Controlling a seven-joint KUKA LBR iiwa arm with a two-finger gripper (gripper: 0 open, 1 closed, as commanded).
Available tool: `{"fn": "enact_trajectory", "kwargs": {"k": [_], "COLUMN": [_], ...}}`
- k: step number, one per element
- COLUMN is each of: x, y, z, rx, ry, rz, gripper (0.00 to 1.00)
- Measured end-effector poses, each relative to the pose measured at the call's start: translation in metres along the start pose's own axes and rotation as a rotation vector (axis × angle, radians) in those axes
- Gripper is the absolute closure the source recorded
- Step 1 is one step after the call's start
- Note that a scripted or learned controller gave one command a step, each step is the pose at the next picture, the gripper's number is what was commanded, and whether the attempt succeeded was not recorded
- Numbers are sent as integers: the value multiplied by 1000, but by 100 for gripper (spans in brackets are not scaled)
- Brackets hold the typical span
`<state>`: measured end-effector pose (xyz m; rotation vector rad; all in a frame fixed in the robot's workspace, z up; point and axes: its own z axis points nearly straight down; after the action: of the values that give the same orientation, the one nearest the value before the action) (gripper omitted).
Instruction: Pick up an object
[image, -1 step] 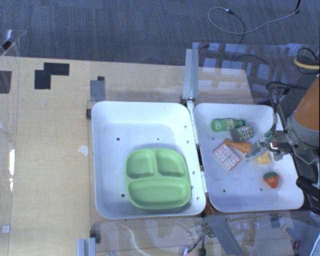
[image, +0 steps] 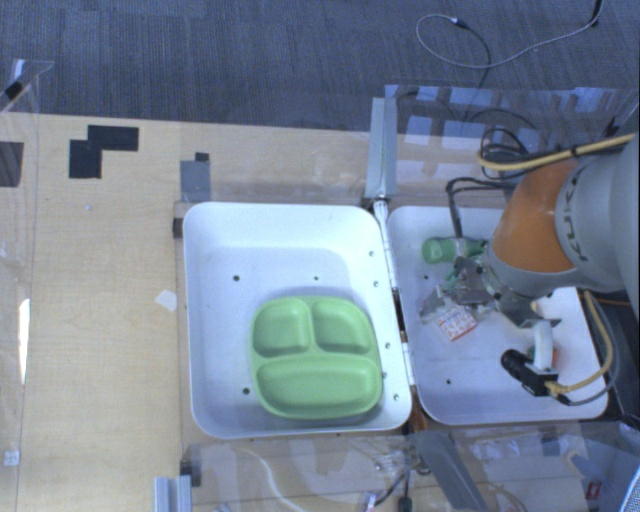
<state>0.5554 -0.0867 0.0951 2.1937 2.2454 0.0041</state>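
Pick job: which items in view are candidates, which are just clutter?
Job:
- end effector, low in the right bin
- green bottle
- red-and-white packet
- green divided plate in the left bin

Lying about:
- black tape marks on the bench
- loose cable on the floor

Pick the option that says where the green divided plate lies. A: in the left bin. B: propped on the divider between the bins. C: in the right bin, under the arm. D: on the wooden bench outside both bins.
A: the green divided plate lies flat on the floor of the left bin, toward its near edge, while the arm works over the right bin.
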Motion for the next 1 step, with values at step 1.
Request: {"fn": "enact_trajectory", "kwargs": {"k": [1], "x": [0], "y": [1], "z": [-11], "rx": [-2], "ry": [1], "rz": [0], "gripper": [100]}}
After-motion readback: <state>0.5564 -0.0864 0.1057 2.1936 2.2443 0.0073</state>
